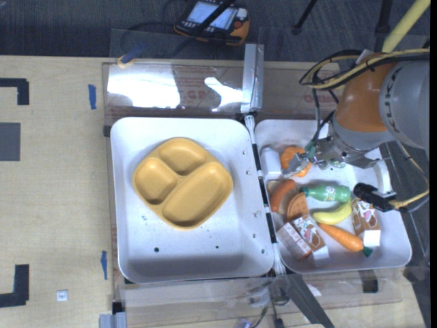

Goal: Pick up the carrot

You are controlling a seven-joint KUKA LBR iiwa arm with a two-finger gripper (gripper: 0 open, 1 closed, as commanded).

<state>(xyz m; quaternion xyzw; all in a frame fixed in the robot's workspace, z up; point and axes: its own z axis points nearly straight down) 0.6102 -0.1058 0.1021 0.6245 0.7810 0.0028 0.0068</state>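
The 2 shallow white bins sit side by side, and the right white bin [399, 251] holds all the clutter, so it makes a fair landmark. In its near half lies the tapered orange plastic carrot [341, 237] with a green stub end, flat and slanted, its tip toward the bin's near right corner. Touching or nearly touching the carrot on its far side is a yellow plastic banana [333, 214], and beyond that a green plastic bottle [328, 194] on its side. A small red and white carton [304, 237] lies just left of the carrot. The left white bin [130, 203] holds 1 mustard-yellow moulded tray with 3 compartments [182, 182], nothing in them.

The two-finger gripper [313, 153] hangs over the right bin's far left part, well away from the carrot, beside a small orange object [293, 157]. Whether it is clenched or released I cannot tell. Judging by this, the carrot is not yet picked; crowding neighbours could spoil a clean grasp.
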